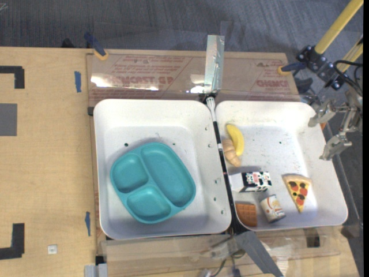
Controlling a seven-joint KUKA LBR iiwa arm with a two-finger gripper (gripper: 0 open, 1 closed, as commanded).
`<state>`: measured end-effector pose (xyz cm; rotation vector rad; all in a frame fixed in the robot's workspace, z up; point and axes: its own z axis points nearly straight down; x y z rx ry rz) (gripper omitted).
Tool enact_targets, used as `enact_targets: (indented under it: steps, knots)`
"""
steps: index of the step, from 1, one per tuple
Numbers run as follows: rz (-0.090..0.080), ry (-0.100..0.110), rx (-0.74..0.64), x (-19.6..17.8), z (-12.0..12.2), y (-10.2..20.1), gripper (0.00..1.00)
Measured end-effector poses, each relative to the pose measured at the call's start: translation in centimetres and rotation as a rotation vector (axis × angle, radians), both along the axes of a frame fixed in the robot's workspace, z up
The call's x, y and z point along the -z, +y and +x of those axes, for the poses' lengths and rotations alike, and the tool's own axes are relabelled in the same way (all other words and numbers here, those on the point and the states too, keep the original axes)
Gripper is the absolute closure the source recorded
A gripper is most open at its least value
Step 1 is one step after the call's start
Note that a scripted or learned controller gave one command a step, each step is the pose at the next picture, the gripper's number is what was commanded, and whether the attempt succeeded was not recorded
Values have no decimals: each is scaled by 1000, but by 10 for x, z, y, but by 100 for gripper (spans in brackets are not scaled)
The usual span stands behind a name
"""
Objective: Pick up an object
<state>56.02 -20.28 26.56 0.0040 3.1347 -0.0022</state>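
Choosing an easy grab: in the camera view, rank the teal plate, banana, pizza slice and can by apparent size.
1. teal plate
2. banana
3. pizza slice and can: they look too alike in size to rank.

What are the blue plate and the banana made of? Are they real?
The blue plate looks like smooth hard plastic: one even teal colour, three moulded sections, soft shine. The banana is probably a plastic toy: its yellow is very even and it lies among small play foods like the pizza slice. From this far up, I can't be sure.
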Motion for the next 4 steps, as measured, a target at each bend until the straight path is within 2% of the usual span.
enact_targets:
  steps: [1, 2, 3, 4]
  knots:
    - [5, 14, 230, 137, 53, 3, 0]
    - [6, -1, 527, 177, 72, 104, 0]
    - [5, -16, 525, 162, 76, 103, 100]
    - [10, -7, 672, 75, 75, 177, 100]
